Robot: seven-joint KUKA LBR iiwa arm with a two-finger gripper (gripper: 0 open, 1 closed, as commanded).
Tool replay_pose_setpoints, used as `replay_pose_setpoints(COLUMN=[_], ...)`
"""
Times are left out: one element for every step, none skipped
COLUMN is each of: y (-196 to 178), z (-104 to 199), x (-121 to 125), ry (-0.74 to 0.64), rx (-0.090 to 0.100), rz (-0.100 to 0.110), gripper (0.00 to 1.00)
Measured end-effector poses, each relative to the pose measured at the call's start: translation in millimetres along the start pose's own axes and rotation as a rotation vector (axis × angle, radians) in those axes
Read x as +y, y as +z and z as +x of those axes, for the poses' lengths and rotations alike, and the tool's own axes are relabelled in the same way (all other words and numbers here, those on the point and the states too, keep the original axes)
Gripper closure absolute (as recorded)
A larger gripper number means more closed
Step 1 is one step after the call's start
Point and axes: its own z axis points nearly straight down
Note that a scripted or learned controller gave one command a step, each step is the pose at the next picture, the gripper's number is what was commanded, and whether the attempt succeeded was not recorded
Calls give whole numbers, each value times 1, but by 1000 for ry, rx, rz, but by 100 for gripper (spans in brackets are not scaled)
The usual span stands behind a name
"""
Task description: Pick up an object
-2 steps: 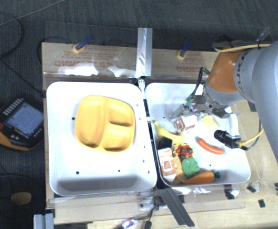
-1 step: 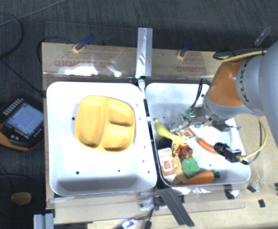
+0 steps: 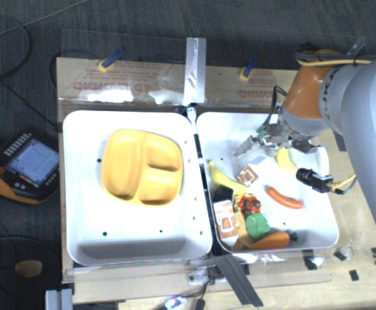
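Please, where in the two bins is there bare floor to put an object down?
Left bin: bare strip along the near wall, below the yellow tray. Right bin: small patch right of the sausage; also its far left corner. Crowded: near-left corner around the carrot and banana.

Yellow tray point(image 3: 141, 166), white bins point(image 3: 78, 192), red-orange sausage point(image 3: 283, 197), orange carrot point(image 3: 271, 240) — green lump point(image 3: 258, 225), perhaps a leaf.

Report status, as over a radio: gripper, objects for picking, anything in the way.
Gripper low in right bin, nothing seen held. Hot dog, banana, carrot loose nearby. Yellow tray fills left bin.
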Motion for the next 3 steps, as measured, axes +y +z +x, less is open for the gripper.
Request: replay_pose_setpoints(y=[-2, -13, -12], z=[40, 40, 41], x=[-45, -43, -44], ry=[-28, -27, -27], rx=[-2, -1, 1], rz=[2, -5, -2], gripper=[0, 100, 0])
